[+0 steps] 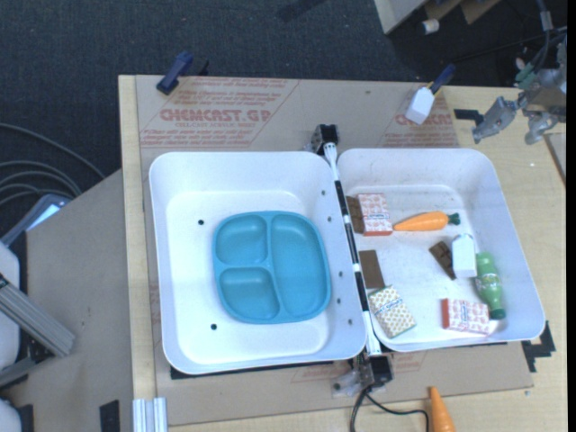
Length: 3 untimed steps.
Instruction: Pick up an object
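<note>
On the desk [270, 106] two shallow white bins sit side by side, and from where I stand the left bin [180, 187] carries a blue sectioned plate [271, 266] lying flat near its middle. Over in the right bin [504, 196] the small things are scattered: an orange carrot [421, 222] with a green stub lies toward the far side, and just left of it rests a red-and-white packet [373, 214]. A white block [463, 255] sits right of centre, with a green bottle [490, 284] lying just near of it along the right wall, and a small dark brown piece [442, 257] just left of the block. Toward the near edge there is a checkered packet [392, 310] on the left and another red-and-white packet [466, 316] on the right (it touches the bottle's near end, as far as I can judge). A dark brown strip [370, 269] lies by the divider between the bins. Up at the far right, well apart from all of these and outside the bin, hangs the end effector [517, 115]; its grey parts are too jumbled for me to tell whether it is apart or together, and nothing shows within its grasp.
</note>
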Tool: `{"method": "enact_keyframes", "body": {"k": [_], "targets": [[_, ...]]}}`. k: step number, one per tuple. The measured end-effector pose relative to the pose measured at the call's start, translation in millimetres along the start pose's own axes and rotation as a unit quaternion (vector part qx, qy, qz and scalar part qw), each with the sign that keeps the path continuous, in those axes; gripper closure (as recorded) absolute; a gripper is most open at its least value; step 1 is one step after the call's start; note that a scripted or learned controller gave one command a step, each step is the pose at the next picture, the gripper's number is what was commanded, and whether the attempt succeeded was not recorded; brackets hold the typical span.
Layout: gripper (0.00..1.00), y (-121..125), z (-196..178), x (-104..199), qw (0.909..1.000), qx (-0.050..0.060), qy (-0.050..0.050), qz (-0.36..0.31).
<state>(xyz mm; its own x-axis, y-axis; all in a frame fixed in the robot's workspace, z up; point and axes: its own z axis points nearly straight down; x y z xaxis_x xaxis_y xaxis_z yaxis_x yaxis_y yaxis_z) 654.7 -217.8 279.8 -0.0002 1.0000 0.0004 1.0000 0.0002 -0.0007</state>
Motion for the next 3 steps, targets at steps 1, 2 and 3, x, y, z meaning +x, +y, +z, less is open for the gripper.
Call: {"method": "enact_keyframes", "body": {"k": [1, 2, 3], "targets": [[0.0, -41, 171, 9, 1.0, -0.002, -0.001, 0.0], [0.0, -93, 196, 46, 1.0, 0.001, 0.0, 0.0], [0.0, 10, 196, 53, 1.0, 0.006, 0.001, 0.001]]}}
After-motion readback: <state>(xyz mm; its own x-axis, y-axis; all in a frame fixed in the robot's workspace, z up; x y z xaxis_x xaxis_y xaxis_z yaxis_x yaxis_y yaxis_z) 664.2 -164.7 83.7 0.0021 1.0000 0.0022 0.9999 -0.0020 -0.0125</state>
